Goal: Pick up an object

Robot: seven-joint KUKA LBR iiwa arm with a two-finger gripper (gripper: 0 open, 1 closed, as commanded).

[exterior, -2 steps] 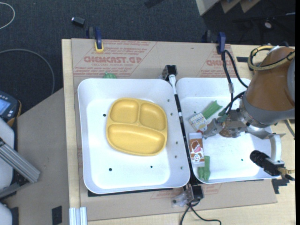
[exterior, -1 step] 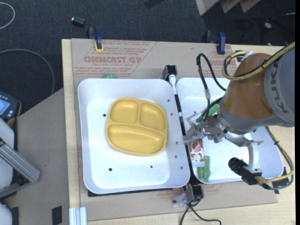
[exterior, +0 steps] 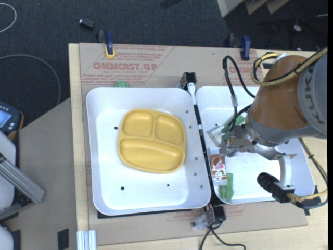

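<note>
My gripper (exterior: 227,141) hangs low over the left side of the right bin (exterior: 250,194), under the grey and orange arm (exterior: 283,103) that covers much of that bin. Just below the gripper, against the bin's left wall, lies a small packet with a red and brown label (exterior: 218,168). A green object (exterior: 227,190) lies right below the packet at the bin's front left corner. Another bit of green (exterior: 238,122) peeks out beside the wrist. I see nothing held by the gripper.
The left bin (exterior: 104,186) holds a yellow divided plate (exterior: 152,140) near its middle. A black rail (exterior: 197,120) runs between the two bins. Cables loop above the arm at the back right, and blue clamps (exterior: 109,42) sit on the bench's far edge.
</note>
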